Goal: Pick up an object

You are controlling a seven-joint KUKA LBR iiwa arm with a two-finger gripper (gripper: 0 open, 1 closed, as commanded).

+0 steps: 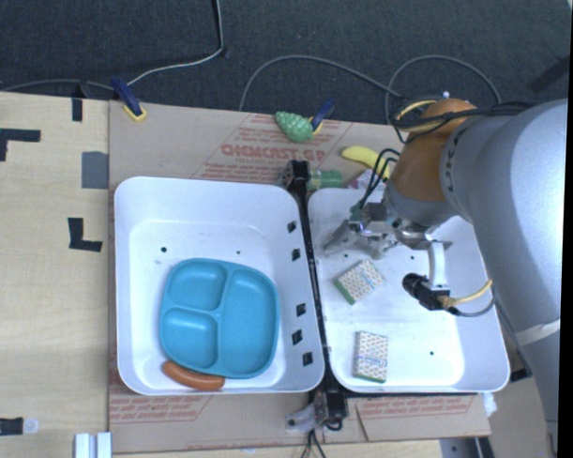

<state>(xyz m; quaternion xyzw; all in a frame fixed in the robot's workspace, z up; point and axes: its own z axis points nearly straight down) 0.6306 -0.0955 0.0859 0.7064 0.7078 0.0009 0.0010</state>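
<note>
Fingers [350,233] hang low in the right bin [469,366], whether spread or closed I cannot tell. Nearest pickable thing, a patterned sponge block [360,280], lies just below them toward the bin's near edge, set diagonally.

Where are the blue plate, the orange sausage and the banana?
blue plate [220,317], camera view, the divider ridge at its middle.
orange sausage [193,377], camera view, mid-length.
banana [364,157], camera view, its visible yellow body.

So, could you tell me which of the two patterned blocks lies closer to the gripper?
The upper block, tilted, just below the gripper; the other block sits near the right bin's front edge.
</note>
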